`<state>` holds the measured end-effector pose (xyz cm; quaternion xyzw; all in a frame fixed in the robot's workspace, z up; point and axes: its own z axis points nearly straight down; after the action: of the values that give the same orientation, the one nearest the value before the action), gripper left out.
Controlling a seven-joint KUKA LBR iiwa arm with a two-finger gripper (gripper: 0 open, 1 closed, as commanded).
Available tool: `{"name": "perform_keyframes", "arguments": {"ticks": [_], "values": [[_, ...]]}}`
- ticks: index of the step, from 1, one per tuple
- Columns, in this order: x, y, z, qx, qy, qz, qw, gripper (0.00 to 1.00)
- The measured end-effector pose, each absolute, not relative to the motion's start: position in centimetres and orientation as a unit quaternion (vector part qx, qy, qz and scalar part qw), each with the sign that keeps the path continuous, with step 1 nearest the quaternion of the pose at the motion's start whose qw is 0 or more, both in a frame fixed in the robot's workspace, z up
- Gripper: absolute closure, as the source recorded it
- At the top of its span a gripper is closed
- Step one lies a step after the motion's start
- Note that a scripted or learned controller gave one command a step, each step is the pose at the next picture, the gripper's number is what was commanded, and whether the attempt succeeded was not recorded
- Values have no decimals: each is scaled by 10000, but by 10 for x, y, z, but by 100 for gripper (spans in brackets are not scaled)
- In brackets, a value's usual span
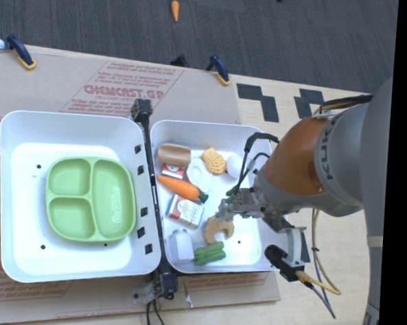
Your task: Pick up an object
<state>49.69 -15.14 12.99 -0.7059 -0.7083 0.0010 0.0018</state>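
The right white bin (212, 130) holds several toy foods: a hot dog bun (174, 154), a yellow waffle-like piece (214, 160), a carrot (180, 187), a red and white carton (186, 211), a tan croissant-like piece (218, 229), green beans (209, 253) and a pale cup (180, 243). My gripper (229, 209) reaches in from the right and hangs low over the bin, just above the tan piece. Nothing shows between its tips.
The left white bin (8, 201) holds a green divided plate (91, 199). A black divider clamp (146, 182) runs between the bins. The grey and orange arm (306, 165) covers the right bin's right side. Cables trail at the lower right.
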Motion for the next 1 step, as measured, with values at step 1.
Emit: {"name": "perform_keyframes", "arguments": {"ticks": [1], "values": [[498, -151, 140, -7033, -7109, 10, 16, 100]]}}
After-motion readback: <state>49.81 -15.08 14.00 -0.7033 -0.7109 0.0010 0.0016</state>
